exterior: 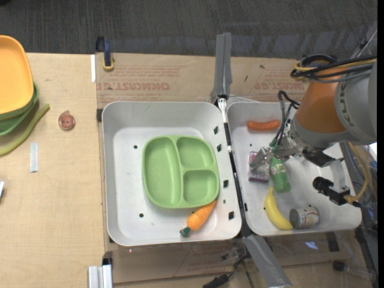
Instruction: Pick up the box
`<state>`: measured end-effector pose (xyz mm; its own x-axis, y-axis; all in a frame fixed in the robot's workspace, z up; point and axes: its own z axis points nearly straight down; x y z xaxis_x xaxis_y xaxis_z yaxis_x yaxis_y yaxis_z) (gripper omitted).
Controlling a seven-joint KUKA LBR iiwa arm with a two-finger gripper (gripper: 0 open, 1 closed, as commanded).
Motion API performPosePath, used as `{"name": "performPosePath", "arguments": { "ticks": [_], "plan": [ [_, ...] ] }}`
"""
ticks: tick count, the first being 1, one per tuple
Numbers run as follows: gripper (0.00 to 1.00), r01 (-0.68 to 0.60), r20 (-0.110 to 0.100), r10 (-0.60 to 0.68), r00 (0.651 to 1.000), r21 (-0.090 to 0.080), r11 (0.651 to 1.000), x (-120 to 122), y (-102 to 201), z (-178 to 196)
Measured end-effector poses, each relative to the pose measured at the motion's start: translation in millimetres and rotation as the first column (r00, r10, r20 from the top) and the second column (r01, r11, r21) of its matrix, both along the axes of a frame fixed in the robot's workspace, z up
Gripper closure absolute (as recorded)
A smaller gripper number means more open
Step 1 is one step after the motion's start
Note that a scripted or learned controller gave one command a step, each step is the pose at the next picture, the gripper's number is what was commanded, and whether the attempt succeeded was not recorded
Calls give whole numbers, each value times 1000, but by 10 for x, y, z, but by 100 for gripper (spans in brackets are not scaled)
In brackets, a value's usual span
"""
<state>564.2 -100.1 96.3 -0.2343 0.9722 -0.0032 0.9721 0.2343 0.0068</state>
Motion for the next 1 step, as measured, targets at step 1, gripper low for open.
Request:
{"name": "performPosePath", "arguments": {
  "ticks": [1],
  "plan": [
    [100, 3, 7, -3, 1000, -5, 1000, 15, -30, 107]
  ]
}}
